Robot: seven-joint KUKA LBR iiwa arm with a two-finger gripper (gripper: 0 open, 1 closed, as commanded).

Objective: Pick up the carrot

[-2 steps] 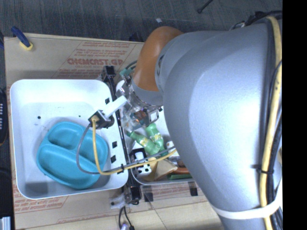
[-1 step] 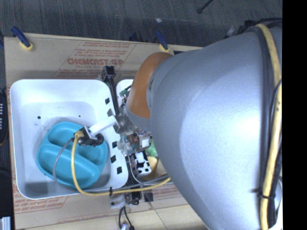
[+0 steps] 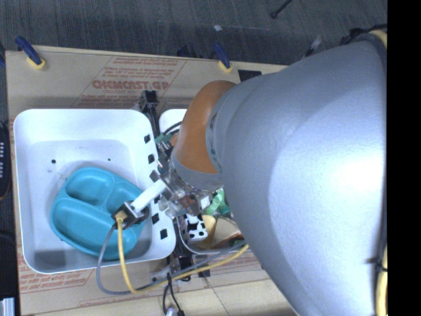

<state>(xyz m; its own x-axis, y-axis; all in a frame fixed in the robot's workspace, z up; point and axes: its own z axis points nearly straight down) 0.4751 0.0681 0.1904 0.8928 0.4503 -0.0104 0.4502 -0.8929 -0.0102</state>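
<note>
the big grey arm [image 3: 309, 176] leans in from the right and covers most of the right bin [image 3: 172, 120], its orange band [image 3: 197, 133] sitting over that bin's near-left part. the gripper [image 3: 191, 222] is down inside the right bin among a few items, and i cannot tell how its fingers stand. i can't pick out the carrot from here. in the left bin [image 3: 39, 150] lies a blue 2-part dish [image 3: 89, 209]
</note>
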